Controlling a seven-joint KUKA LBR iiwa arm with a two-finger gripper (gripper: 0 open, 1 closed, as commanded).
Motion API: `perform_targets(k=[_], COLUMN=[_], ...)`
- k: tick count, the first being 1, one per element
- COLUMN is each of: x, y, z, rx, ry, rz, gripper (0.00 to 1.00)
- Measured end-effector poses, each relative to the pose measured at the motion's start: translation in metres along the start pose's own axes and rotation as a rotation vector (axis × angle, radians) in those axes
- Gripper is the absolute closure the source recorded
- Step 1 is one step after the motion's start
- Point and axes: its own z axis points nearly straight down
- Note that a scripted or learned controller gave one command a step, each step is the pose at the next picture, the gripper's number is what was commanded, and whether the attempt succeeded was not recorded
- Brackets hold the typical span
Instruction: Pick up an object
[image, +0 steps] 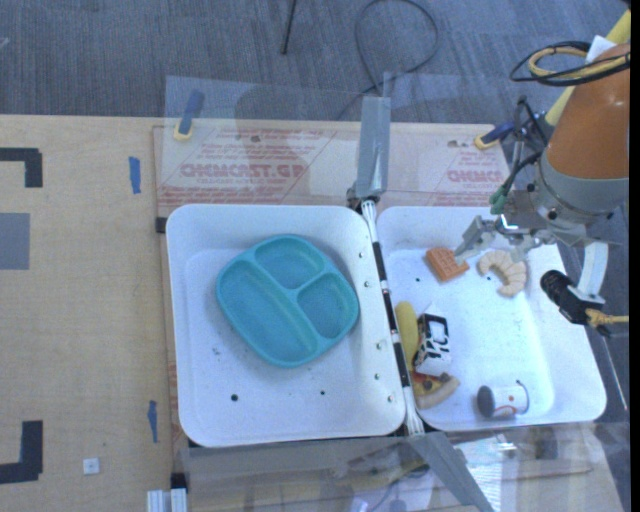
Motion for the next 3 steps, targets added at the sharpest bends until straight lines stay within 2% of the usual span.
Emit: perform_targets(k=[1,2,3], x=[-0.003,-0.019,-0.018], y=[0.050,0.083,0.084], z=[0.144,0.146,0.134], rx=[-0.006,-0.006,-0.010], ry=[-0.001,-0.001,-0.003], rz=[0.068,0.073,0.069], gripper=[0.00,0.00,1.00])
